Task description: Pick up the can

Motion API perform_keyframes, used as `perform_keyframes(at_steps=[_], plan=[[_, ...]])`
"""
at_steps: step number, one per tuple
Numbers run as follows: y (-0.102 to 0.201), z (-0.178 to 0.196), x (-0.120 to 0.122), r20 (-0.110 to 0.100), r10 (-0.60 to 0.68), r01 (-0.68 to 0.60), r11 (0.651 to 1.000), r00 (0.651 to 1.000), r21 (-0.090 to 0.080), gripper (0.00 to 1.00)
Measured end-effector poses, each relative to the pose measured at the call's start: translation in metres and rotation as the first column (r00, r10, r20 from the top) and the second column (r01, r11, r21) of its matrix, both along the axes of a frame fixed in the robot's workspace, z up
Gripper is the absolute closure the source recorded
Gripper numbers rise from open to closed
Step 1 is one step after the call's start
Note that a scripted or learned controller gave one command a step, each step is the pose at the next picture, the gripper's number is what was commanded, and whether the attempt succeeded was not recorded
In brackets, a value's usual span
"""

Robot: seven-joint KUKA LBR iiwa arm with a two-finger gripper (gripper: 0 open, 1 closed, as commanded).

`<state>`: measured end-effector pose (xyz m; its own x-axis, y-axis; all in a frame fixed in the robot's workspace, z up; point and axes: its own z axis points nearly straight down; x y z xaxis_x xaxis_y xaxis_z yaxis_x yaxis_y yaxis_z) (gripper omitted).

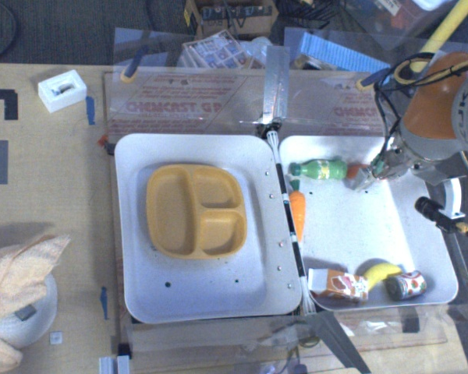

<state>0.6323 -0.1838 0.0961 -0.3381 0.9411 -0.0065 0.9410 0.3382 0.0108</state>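
Observation:
The can (406, 285) lies on its side in the front right corner of the right bin (374, 224); it has a red and green label and a dark end. It touches a yellow banana (380, 271) on its left. My gripper (365, 176) hangs low at the back of the right bin, just right of the green bottle (318, 169) and close to its cap end. It is far from the can, with nothing visibly held. The orange band of the arm (430, 107) rises above it at the right.
An orange carrot (297, 213) lies along the right bin's left wall. A red and white packet (345, 284) sits beside the banana at the front. The left bin (140, 287) holds a yellow divided tray (196, 210). A dark fitting (437, 211) sticks in over the right bin's right edge.

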Motion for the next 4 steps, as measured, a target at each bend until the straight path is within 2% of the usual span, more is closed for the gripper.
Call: perform_keyframes(at_steps=[1,2,3,4], plan=[[-0.023,0.123,-0.055,-0.009,0.334,-0.334,0.943,0.942,0.000,1.00],[-0.042,0.296,-0.123,-0.010,0.471,-0.471,0.882,0.882,-0.001,1.00],[-0.041,0.165,-0.151,-0.011,0.751,-0.751,0.660,0.660,0.002,1.00],[-0.042,0.285,-0.150,-0.010,0.869,-0.869,0.494,0.494,-0.002,1.00]])
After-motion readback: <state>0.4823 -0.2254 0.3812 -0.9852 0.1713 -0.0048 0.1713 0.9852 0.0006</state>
